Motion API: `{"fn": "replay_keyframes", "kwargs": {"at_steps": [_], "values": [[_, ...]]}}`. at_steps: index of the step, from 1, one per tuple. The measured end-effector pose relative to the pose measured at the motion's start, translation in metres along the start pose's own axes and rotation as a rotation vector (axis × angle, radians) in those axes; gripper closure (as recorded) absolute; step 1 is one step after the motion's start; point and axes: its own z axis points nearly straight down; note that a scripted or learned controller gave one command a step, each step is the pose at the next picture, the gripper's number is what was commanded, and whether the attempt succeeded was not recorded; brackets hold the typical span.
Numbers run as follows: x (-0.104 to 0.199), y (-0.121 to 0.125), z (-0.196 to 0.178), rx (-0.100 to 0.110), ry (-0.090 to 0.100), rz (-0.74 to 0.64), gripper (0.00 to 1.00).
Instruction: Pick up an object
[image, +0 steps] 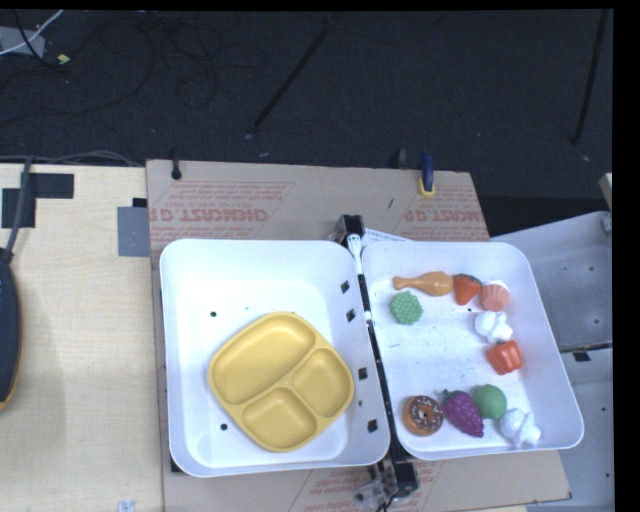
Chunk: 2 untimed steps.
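Observation:
The right bin (540, 300) holds several toy foods. A drumstick (424, 284) lies near its far edge, next to a strawberry (466, 289) and a pink shell-like piece (494, 295). A green broccoli (405, 309) sits left of them. A white garlic piece (492, 325) and an orange-red pepper (505, 357) lie along the right side. At the near edge are a chocolate donut (423, 414), purple grapes (463, 412), a green ball (490, 401) and a white piece (519, 427).
The left bin (200, 280) holds a yellow three-compartment plate (281, 381). Both bins rest on a cardboard sheet (300, 205) over the wooden bench. A blue clamp (427, 173) stands at the cardboard's far edge. A grey metal surface (580, 290) lies to the right.

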Motion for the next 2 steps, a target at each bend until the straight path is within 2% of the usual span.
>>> {"fn": "replay_keyframes", "kwargs": {"at_steps": [1, 2], "values": [[0.002, 0.002, 0.000, 0.019, 0.004, -0.004, 1.00], [0.023, 0.043, 0.126, 0.030, 0.008, -0.001, 1.00]]}}
